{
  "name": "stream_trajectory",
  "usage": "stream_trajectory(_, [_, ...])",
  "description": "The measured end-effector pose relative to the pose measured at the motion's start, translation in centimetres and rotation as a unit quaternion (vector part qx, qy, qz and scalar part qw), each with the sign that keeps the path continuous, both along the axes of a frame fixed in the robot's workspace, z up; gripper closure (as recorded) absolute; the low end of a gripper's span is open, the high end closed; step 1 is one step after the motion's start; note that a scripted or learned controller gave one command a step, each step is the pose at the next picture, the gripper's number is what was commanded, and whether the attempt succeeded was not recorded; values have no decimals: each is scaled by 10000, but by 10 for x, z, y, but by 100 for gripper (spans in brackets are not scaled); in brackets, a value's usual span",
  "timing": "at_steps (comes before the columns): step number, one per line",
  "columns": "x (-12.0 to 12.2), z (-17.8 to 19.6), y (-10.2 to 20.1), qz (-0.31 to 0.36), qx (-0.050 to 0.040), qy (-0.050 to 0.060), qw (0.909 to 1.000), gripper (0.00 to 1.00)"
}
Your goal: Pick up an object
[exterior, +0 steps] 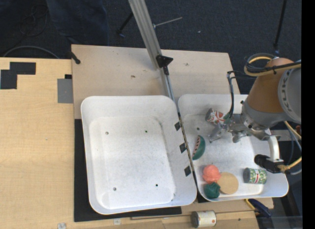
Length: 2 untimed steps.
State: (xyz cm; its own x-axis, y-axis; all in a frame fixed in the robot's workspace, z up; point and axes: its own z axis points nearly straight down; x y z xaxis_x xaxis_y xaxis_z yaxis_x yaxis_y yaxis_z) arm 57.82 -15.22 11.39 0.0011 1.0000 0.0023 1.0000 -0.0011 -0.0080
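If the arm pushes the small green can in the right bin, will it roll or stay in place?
The green can lies on its side, so a push across its length would probably roll it. It looks small and likely light. The bin wall is close beside it, which may stop it soon.

Dark floor [221, 16], pale wooden bench [34, 139]

text: none legible | small green-and-white can [254, 176]: label print too blurred to read | crumpled red-and-white wrapper [214, 116]: markings unreadable | brands, numbers, signs: none readable
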Motion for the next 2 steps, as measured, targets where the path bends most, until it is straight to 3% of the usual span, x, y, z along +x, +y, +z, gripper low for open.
stream_trajectory(1, [1,12,-2,-32,-3,-15,10000,100])
stream_trajectory(2, [4,75,-5,10,-16,-58,10000,100])
